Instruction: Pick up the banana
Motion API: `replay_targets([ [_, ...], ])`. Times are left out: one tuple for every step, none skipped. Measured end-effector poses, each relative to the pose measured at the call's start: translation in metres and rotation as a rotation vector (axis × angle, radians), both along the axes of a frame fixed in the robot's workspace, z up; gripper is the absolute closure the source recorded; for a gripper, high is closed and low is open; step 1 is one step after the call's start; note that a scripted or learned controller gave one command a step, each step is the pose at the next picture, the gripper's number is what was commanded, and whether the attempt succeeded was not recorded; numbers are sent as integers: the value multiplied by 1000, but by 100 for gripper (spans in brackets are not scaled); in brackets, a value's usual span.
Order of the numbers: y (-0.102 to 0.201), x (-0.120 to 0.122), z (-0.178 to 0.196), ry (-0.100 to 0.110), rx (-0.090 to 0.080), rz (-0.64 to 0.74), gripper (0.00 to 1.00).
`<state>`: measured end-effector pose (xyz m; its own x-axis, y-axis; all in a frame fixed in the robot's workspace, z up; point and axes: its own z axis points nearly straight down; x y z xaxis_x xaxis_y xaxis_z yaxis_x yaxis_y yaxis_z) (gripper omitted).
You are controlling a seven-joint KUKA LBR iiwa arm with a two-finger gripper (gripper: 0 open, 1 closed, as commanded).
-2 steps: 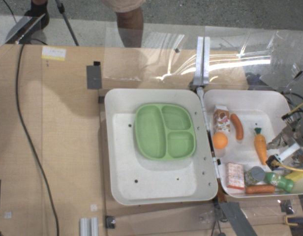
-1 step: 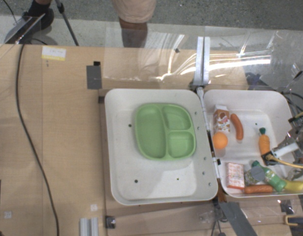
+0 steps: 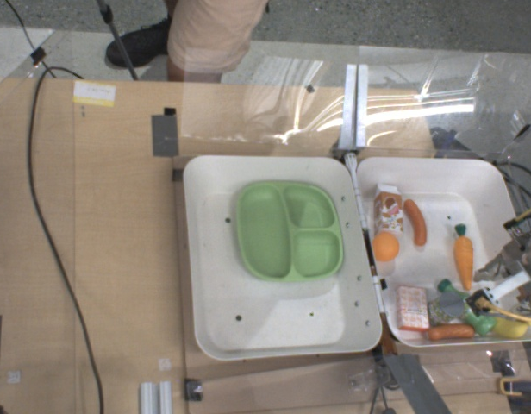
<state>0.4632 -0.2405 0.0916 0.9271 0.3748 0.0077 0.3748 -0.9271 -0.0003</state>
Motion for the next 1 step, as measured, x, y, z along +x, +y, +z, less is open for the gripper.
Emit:
replay_targets([
  [-1, 0, 1, -1, -2, -176, 0],
])
